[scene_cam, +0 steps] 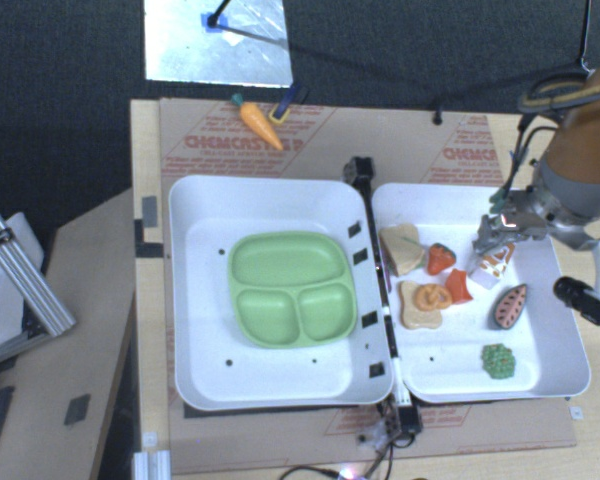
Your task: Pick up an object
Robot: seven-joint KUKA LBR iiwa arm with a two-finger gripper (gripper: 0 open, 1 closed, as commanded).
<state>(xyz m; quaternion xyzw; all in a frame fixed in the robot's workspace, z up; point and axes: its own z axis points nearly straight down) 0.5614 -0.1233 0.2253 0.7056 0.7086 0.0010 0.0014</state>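
Note:
The right bin (560, 368) holds several toy foods: a beige bread slice (402, 250), a red strawberry-like piece (440, 258), a red wedge (458, 286), a tan toast with an orange blob (423, 304), a dark oval slice (510, 306) and a green broccoli (498, 360). A small white and orange carton (495, 265) lies near the bin's upper right. My gripper (497, 236) hangs just above that carton, reaching in from the right. I cannot see whether it touches the carton.
The left bin (195, 368) carries a green divided plate (290, 288). A toy carrot (260, 124) lies on the cardboard behind the bins. A silver sheet (218, 30) sits farther back. A black part (585, 300) juts in at the right.

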